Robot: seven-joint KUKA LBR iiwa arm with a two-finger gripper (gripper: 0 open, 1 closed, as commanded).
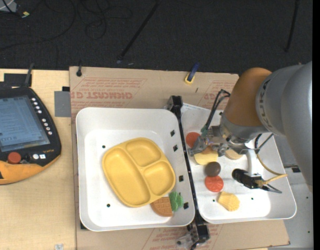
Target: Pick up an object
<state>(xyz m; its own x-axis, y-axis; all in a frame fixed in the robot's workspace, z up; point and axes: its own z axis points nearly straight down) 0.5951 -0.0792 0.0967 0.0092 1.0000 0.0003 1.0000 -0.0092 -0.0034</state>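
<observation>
My gripper (212,142) is down in the right bin (282,204), near its back left part. Just below it lies a pale yellow piece (202,158), and an orange-red piece (192,138) lies to its left. Whether the gripper touches either one is unclear. In front of it are a brown ball (212,168), a red disc (214,184) and a yellow chunk (229,201). A pale piece (234,153) sits under the wrist.
The left bin (92,129) holds a yellow divided plate (139,171), with a brown waffle cookie (161,207) and a green item (175,200) at its front right. A teach pendant (19,134) lies on the bench to the far left.
</observation>
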